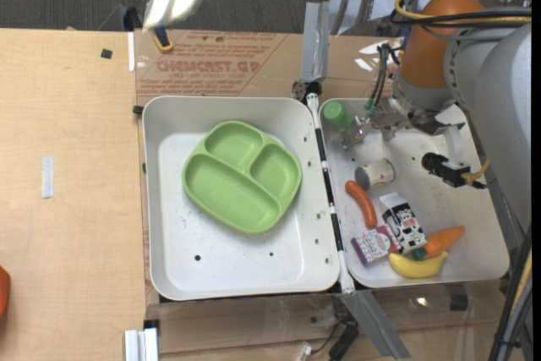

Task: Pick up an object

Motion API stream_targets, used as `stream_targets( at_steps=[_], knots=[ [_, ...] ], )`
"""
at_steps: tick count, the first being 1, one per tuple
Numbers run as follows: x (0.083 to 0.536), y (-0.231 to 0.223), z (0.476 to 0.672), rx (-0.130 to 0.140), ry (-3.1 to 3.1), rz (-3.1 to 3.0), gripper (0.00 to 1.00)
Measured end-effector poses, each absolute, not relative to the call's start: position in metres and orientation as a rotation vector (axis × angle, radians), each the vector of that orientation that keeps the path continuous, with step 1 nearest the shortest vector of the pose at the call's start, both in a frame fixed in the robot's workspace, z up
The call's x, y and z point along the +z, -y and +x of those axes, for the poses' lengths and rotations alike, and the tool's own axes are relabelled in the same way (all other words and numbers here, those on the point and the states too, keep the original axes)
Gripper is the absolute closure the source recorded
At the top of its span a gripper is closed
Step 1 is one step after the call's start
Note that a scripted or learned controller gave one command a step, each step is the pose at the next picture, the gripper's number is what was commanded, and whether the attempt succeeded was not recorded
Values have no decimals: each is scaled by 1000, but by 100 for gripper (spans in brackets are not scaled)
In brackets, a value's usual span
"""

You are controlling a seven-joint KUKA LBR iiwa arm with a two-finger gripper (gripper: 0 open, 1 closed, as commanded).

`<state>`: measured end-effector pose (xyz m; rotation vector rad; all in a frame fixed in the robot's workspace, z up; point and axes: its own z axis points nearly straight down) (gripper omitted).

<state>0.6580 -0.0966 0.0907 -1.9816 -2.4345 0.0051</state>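
Now gripper [353, 134] low in right bin [490, 266], top left corner, near green cup [333, 112]; finger state unclear, cannot tell. Nothing seen held. Likely target: cup or small cylinder [375, 174] just below. Advice: centre over one item, descend straight, avoid bin wall, close firmly.

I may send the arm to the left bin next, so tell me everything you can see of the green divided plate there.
The green divided plate is pale lime green and looks like matte plastic. It is roughly round with soft corners, and raised ridges split it into three compartments: two smaller ones toward the far side and one large one nearer the camera. All three look bare. It lies flat and right way up on the floor of the left bin, a little toward the far side, clear of the walls. Nothing else touches it.
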Motion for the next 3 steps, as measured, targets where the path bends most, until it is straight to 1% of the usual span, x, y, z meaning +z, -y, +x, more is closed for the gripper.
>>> stream_targets(
  at_steps=[1,2,3],
  knots=[
    [91,105,589,2,2482,-1925,0],
    [100,106,590,2,2479,-1930,100],
    [191,61,624,3,2463,-1951,100]
  ],
)
